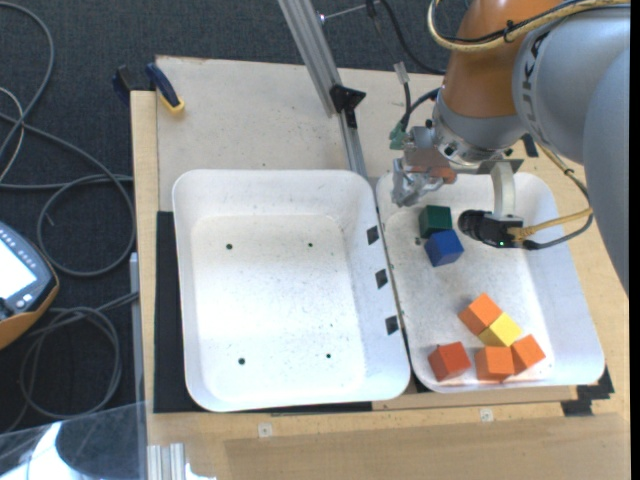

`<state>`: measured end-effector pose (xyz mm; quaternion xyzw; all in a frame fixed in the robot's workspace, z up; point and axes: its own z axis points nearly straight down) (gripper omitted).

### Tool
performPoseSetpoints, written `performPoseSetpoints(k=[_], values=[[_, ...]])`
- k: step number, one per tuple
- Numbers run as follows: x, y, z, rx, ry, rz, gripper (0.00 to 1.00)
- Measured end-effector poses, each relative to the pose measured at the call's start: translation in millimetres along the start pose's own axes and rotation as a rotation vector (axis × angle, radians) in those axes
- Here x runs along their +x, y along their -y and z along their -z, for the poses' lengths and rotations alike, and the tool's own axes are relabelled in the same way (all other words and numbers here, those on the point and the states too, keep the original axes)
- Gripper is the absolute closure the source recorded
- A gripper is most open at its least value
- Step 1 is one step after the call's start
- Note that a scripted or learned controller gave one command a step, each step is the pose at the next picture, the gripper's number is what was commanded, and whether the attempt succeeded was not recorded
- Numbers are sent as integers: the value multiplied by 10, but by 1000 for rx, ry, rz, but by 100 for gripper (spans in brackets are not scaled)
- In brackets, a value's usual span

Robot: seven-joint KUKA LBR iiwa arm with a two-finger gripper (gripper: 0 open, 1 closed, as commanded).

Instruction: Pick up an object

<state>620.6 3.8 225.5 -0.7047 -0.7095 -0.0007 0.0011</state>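
Orange cube (450, 359) nearest the lens, beside more orange and yellow cubes (503, 341) in the right white bin (570, 298). Farther back, blue cube (443, 248) touches green cube (436, 218); gripper (410, 190), finger state indeterminable, hovers beside them. Centring over one cube should avoid nudging its neighbour.

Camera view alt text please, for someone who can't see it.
A grey robot arm's gripper hovers at the far end of the right bin, beside a green block and blue block. Orange and yellow blocks cluster near its front; the left bin sits alongside.
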Motion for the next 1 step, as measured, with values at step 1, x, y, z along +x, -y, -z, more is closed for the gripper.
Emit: performPoseSetpoints(k=[1], values=[[577, -184, 24, -3, 0, 1, 100]])
